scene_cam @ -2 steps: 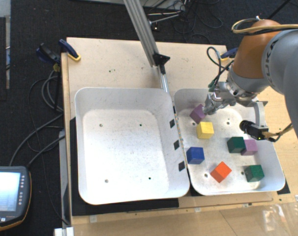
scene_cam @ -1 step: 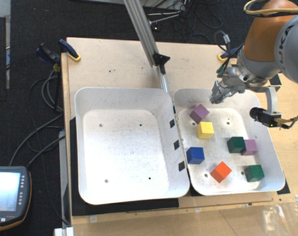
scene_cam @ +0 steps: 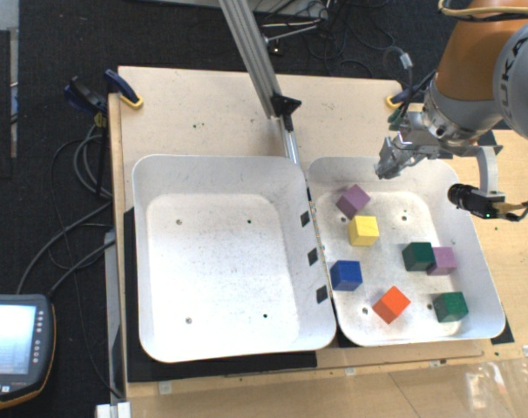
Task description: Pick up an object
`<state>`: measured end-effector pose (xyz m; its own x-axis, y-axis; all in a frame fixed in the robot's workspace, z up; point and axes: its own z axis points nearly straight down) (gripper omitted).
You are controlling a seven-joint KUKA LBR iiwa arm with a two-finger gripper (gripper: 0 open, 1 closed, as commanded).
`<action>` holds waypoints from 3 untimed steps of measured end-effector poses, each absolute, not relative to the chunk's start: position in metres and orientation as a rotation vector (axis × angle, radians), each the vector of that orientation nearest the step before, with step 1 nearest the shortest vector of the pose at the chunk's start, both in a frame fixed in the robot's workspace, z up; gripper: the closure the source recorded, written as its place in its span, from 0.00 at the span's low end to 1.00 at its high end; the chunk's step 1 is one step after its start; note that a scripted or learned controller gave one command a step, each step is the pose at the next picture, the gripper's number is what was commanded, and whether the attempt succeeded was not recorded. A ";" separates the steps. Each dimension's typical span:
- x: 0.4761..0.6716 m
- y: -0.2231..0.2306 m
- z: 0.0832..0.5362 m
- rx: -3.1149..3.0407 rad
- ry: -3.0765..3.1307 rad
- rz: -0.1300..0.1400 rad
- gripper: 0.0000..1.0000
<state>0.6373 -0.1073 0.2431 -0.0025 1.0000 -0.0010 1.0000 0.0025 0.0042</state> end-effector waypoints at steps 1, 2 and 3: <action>0.637 -0.055 0.250 2.212 2.231 0.004 1.00; 0.621 -0.007 0.251 2.214 2.232 0.000 1.00; 0.617 0.048 0.256 2.212 2.232 0.003 1.00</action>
